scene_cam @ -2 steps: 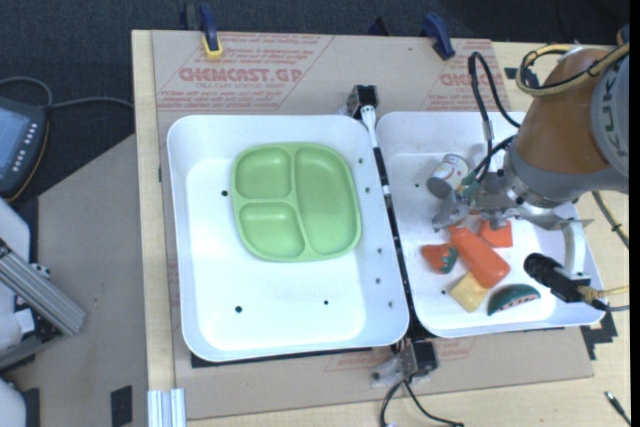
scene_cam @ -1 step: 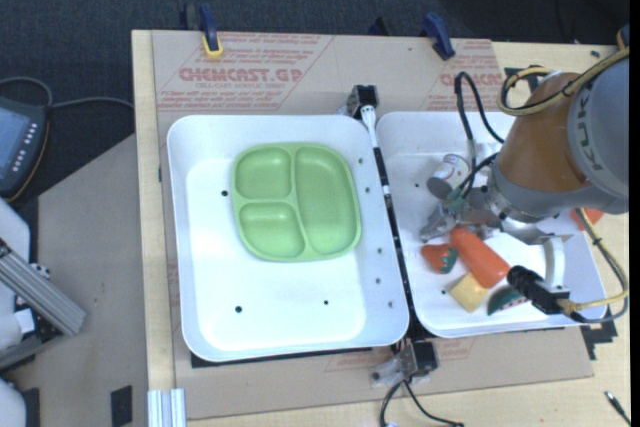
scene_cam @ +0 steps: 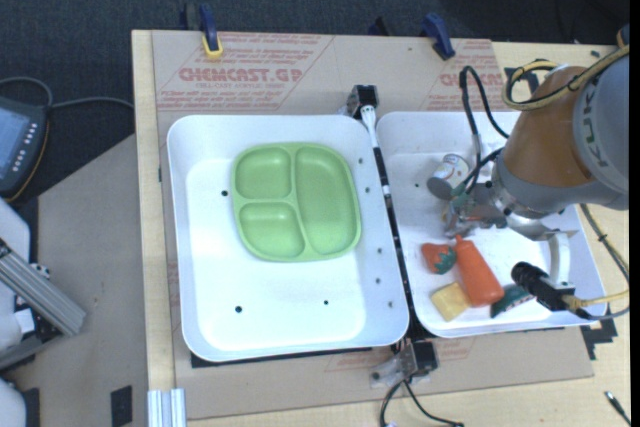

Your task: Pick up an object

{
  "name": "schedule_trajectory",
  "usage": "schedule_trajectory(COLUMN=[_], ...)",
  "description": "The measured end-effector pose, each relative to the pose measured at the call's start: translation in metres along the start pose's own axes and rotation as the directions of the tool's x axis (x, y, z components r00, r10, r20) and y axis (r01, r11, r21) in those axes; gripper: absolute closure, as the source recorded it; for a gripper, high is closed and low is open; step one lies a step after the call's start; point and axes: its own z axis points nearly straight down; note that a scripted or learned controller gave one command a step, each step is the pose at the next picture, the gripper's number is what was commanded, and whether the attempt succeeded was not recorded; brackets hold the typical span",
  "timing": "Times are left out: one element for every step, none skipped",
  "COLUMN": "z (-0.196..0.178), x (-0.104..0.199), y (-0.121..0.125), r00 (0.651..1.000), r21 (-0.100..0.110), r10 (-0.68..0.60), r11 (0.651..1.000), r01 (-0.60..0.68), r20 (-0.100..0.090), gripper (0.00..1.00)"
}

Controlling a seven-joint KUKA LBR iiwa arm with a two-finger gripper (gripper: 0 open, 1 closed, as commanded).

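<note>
**Orange carrot-shaped toy: light, stiff, prob. slick; take it mid-body**

Carrot lies flat in the right shallow white plastic bin, near-right part, long axis running far-left to near-right, w/ the thinner end pointing far. It looks like moulded plastic w/ a smooth, slightly glossy skin. My guess is it's hollow or foam-filled, so very light, rigid and not fragile. The tapered round section means it can roll or squirt out of a pinch. Best hold, imo, is across the thick middle w/ jaws square to the long axis, not at the tip.

Crowding matters:
- A small red-orange lump w/ a green bit sits just left of the carrot, touching or nearly so.
- A pale yellow block w/ flat faces sits at its near-left side, also about touching.
- A dark-green piece lies by its near-right end.

A wide approach could nudge any of these neighbours.

Gripper hovers just far of the carrot's thin end, low in the bin. Can't tell whether it's open or closed, since the wrist hides it. Nothing is seen held.

Left shallow white plastic bin carries a light-green three-section plate. The plate is smooth, w/ rounded corners and a matte look. It sits well apart from the carrot.
</note>
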Motion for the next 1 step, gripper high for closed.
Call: schedule_trajectory(z=[-0.063], x=[0.0032], y=[0.0004], r00=[1.0], r21=[-0.004], r10=[-0.003], r11=[1.0], r01=[0.003], r20=[0.001], gripper=[1.0])
